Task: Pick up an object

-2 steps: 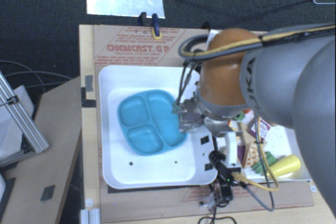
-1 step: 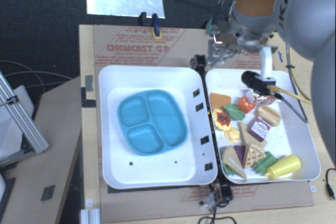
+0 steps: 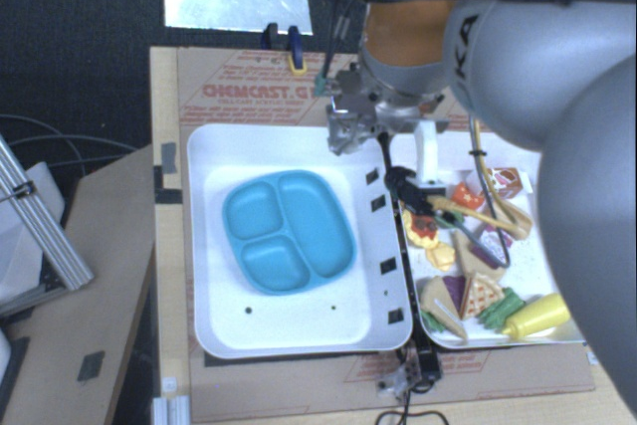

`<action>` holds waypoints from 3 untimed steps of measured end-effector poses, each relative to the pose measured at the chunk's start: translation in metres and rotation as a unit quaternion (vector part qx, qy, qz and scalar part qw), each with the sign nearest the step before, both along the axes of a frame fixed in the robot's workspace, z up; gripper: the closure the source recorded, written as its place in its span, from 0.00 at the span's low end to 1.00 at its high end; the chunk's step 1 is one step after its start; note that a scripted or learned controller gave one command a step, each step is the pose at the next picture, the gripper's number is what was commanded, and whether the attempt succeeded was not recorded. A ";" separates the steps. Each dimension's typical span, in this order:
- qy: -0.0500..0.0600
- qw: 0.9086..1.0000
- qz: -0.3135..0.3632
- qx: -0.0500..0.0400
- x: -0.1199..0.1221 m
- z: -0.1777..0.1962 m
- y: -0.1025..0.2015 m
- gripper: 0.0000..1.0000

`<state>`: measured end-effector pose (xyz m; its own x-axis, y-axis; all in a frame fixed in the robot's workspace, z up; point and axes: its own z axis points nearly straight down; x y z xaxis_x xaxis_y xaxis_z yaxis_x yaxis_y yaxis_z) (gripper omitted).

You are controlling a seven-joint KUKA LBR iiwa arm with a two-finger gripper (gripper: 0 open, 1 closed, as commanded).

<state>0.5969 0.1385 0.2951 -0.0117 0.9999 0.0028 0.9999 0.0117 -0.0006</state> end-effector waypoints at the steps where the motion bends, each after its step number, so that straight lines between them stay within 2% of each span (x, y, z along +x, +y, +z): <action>1: -0.007 1.000 -0.002 0.001 -0.040 0.122 -0.001 1.00; 2: 0.004 1.000 -0.006 -0.002 -0.097 0.039 -0.012 1.00; 3: 0.003 1.000 -0.005 -0.003 -0.026 -0.198 0.004 1.00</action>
